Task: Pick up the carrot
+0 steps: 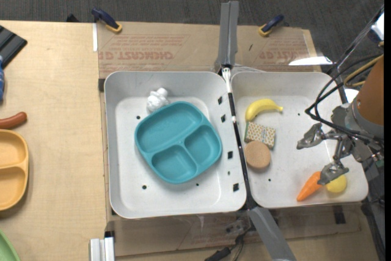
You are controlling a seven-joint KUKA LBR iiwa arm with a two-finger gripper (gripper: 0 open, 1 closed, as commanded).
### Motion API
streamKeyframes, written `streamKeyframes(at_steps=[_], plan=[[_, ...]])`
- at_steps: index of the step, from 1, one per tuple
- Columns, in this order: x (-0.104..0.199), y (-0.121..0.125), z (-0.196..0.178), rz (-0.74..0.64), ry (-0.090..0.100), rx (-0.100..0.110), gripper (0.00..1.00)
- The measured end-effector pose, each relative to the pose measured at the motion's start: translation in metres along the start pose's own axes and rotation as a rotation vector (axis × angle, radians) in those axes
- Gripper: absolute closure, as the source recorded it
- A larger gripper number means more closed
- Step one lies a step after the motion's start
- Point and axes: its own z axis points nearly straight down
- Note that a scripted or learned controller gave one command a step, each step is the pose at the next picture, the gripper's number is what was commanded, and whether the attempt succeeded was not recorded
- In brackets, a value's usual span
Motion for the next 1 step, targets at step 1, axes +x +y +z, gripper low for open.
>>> streamKeyframes(at_steps=[1], plan=[[0.0055,-0.0385,0.0886,-0.175,0.001,-0.001,0.00]])
